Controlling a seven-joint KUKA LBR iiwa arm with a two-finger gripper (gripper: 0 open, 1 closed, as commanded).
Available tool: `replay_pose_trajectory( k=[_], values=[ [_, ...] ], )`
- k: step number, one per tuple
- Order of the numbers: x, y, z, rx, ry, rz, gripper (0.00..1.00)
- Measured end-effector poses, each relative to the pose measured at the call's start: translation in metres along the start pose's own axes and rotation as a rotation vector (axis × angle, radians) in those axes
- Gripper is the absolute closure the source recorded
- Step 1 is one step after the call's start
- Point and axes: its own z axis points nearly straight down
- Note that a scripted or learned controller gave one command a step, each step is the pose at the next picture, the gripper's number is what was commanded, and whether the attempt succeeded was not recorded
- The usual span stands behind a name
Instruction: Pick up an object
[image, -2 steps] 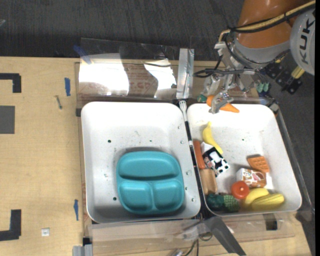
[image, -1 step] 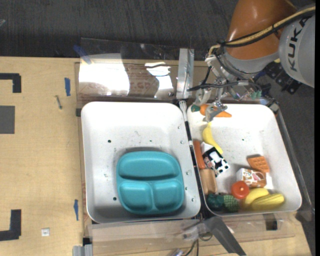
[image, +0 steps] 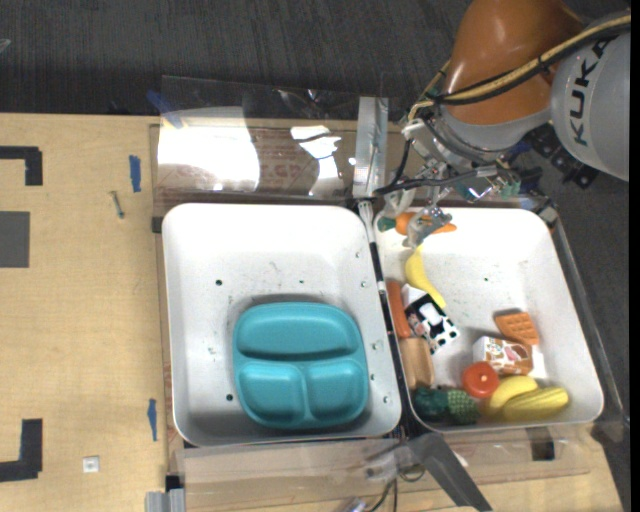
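My gripper (image: 432, 213) hangs low over the far left corner of the right bin (image: 500, 255), under the arm's orange band. A small orange item (image: 408, 224) lies right beneath it, partly hidden by the gripper. A yellow banana (image: 420, 272) lies just in front of that. Nearer along the left wall are a black-and-white box (image: 434, 324), a reddish sausage (image: 398, 305) and a brown roll (image: 416, 362). At the front sit a green piece (image: 440, 403), a red tomato (image: 480, 378), a yellow fruit (image: 530, 399), a white packet (image: 503, 353) and an orange waffle-like piece (image: 517, 325).
The left bin (image: 200, 260) holds a teal divided plate (image: 300, 362) toward its front. A clear plastic sheet (image: 300, 150) and an upright divider (image: 370, 145) stand behind the bins. Cables loop around the wrist above the right bin's far edge.
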Motion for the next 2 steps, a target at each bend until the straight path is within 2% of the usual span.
replay_pose_trajectory(
  k=[1,2],
  values=[
    [0.004,-0.007,-0.020,0.004,-0.006,-0.144,1.00],
    [0.002,-0.005,-0.047,0.004,-0.007,-0.398,1.00]
  ],
)
